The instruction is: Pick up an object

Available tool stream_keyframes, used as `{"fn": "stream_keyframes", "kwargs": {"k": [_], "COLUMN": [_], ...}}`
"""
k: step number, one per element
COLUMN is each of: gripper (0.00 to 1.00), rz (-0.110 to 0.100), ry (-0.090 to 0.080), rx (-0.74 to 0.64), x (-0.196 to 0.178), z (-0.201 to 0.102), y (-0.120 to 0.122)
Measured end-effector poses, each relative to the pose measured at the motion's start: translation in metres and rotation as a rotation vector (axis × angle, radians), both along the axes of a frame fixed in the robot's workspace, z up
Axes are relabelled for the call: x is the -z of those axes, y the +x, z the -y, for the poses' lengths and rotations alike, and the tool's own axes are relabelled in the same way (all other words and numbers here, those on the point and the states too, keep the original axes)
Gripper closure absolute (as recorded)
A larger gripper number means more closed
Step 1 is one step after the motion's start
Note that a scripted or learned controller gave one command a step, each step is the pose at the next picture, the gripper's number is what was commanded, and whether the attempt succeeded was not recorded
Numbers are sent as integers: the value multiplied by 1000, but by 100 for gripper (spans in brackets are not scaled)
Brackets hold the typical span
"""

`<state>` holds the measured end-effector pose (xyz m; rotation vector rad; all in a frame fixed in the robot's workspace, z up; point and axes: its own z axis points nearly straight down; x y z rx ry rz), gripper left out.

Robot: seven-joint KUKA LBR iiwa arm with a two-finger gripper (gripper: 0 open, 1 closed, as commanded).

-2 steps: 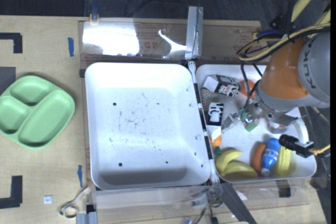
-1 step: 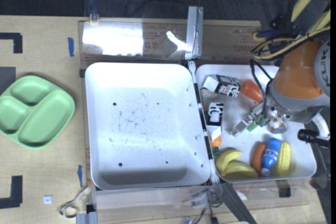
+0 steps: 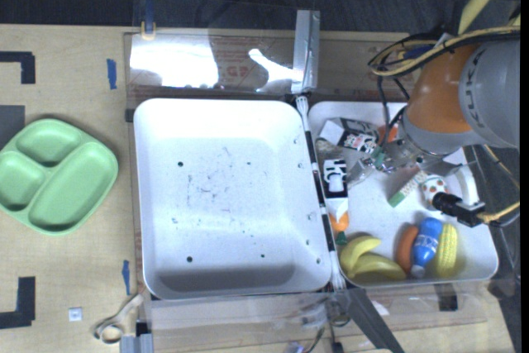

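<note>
curved yellow banana (image 3: 368,255), glossy blue bottle (image 3: 426,241), smooth white bin (image 3: 483,264)

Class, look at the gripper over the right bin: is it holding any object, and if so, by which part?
It cannot be told. The gripper is down among the clutter in the right bin, and no object shows clearly between its fingers.

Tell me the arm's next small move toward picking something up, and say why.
Probably lower the gripper straight down: it hangs over the right bin near the small clutter at the bin's upper left, while the banana and blue bottle lie farther toward the front.
</note>
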<state>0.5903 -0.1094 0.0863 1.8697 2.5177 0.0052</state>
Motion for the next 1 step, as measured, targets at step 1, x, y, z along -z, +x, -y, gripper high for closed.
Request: {"fn": "stream_keyframes", "kwargs": {"k": [1], "gripper": [0], "rz": [-25], "ry": [-4], "rx": [-184], "x": [2], "z": [5], "y": [47]}}
